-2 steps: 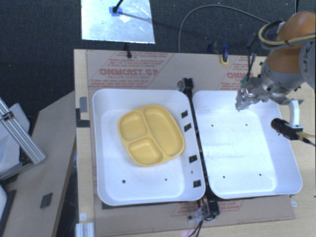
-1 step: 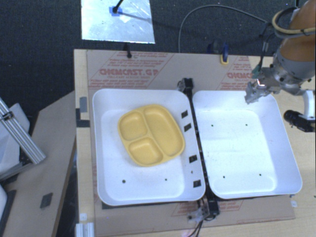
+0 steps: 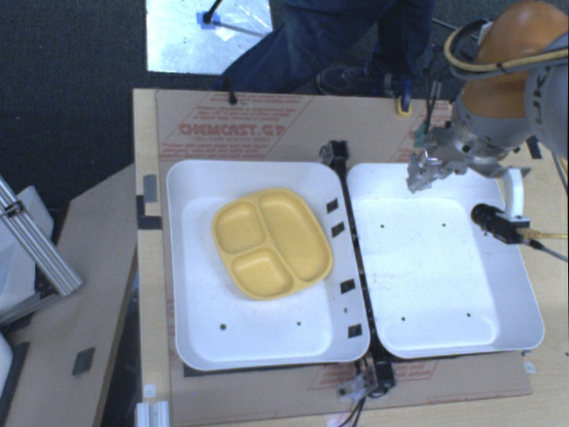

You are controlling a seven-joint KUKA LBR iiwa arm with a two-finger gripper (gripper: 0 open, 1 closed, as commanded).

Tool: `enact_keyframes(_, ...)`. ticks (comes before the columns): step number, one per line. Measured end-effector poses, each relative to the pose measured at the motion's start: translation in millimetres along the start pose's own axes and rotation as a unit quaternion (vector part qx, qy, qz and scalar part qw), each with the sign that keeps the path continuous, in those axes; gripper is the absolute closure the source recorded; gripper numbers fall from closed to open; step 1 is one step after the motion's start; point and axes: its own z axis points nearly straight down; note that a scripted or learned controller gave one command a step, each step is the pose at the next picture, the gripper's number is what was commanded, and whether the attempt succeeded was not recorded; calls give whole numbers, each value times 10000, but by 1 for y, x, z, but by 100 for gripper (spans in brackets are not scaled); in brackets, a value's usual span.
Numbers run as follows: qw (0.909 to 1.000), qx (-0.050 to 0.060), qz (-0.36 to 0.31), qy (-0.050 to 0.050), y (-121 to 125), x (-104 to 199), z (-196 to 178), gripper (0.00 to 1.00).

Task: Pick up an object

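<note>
Nearest the lens was a little tangle of wires (image 3: 364,388) poking out at the front edge of the bench, right where the two bins meet. Behind that, the left bin (image 3: 191,327) had the yellow divided plate (image 3: 271,243) sitting flat in it, roughly in the middle and turned a bit off square, with its three compartments facing up. That plate was the only loose object I could spot, so it looked like the pick target. It was touching nothing but the bin floor. The right bin (image 3: 444,327) sat just beside the left one, with a row of small black clips (image 3: 342,229) running along the seam between them. Both bins rested on a sheet of cardboard with red print (image 3: 231,127). The gripper (image 3: 420,183) was over the far left corner of the right bin, near the seam and well apart from the plate. It pointed downward, close to the back rim. Honestly, I couldn't tell whether it was open or closed, or whether it had hold of anything; it was too small and blurry. The grey arm (image 3: 484,136) came in from the right, with its orange band (image 3: 524,34) up top. Someone in dark blue clothes (image 3: 338,25) stood beyond the bench.
</note>
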Motion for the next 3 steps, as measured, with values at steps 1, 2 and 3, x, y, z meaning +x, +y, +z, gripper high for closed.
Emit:
enact_keyframes(1, 10000, -6, -4, 3, 7, 50, -5, 100)
enact_keyframes(2, 10000, -6, -3, 3, 11, 99, -7, 100)
enact_keyframes(3, 10000, 11, -2, 3, 8, 149, 13, 100)
